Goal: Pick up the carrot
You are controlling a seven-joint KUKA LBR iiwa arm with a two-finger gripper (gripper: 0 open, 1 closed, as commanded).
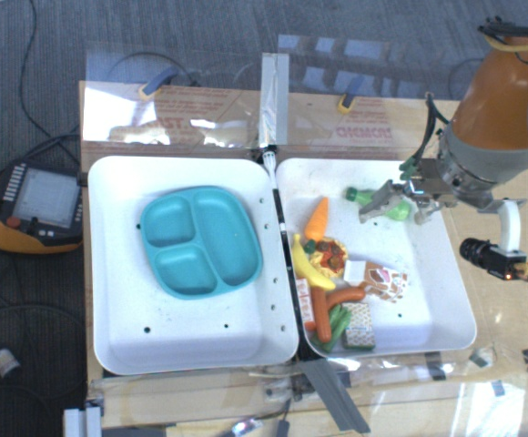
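The carrot lies in the right bin, near its left wall, touching the banana. The gripper hovers to the right, fingers apart, empty.

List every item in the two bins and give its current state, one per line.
carrot: lying tilted in the right bin, untouched, apart from the tool
tool: over the right bin's far side, by a green item
green item: lying beside the tool
blue tray: flat in the left bin, compartments bare
banana: lying below the carrot, against the pile
sausage: lying in the pile
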